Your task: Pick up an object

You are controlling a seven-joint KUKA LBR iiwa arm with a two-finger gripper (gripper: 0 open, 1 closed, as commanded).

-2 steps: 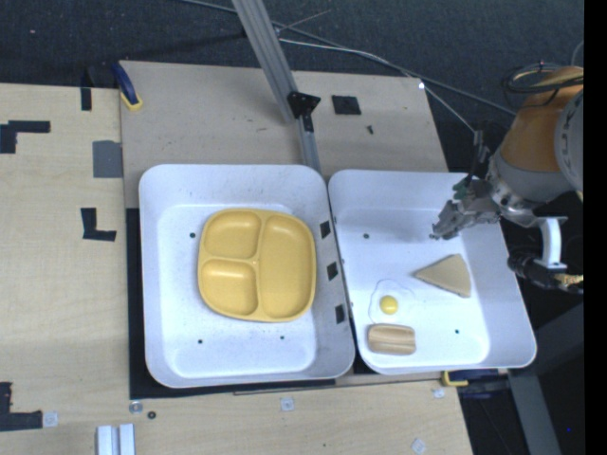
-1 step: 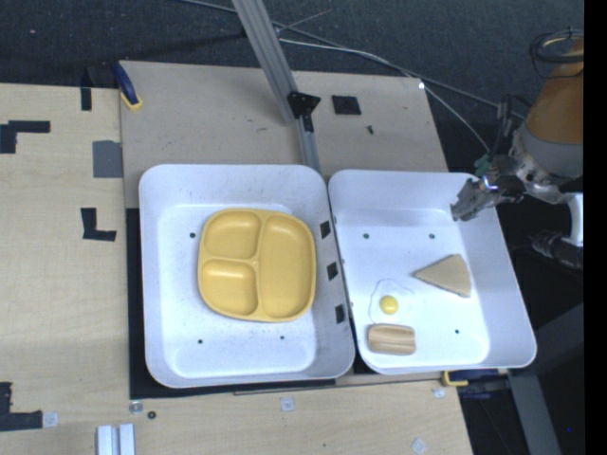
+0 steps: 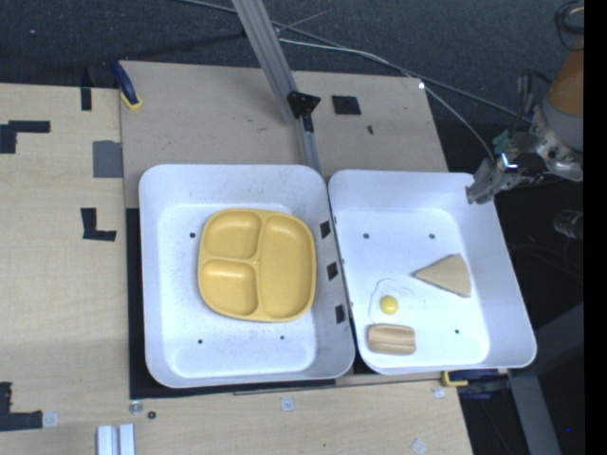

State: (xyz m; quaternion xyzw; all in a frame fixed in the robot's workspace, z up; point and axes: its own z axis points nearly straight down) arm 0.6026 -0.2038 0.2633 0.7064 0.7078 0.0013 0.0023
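Camera view, looking down at a slant: two shallow white bins side by side on one bench. Left bin [image 3: 171, 349], contents one item: a yellow divided plate [image 3: 257, 264] with three compartments, lying flat near the bin's middle. Right bin [image 3: 398, 197], contents three items, all in its lower half: one tan wedge [image 3: 446, 276] of triangular outline toward the right wall; one fried-egg piece [image 3: 388, 302], a white patch with a single yellow yolk, left of and slightly below the wedge; one small tan bun-like piece [image 3: 391, 338] just below the egg, near the bin's front edge. The three pieces lie apart from one another, none touching. One gripper [image 3: 481, 189] reaches in from the right, placed over the upper right corner of the right bin, well apart from all three pieces and with nothing between its fingers; how the jaws stand cannot be told at this size and angle. One arm behind it, with an orange band [image 3: 572, 85] above the wrist at the right edge. One grey metal bar [image 3: 266, 36] runs down from the top of the view toward the gap between the bins. Thin cables cross the dark floor behind the bench. Bench surface bears several dark tape marks on its left part.
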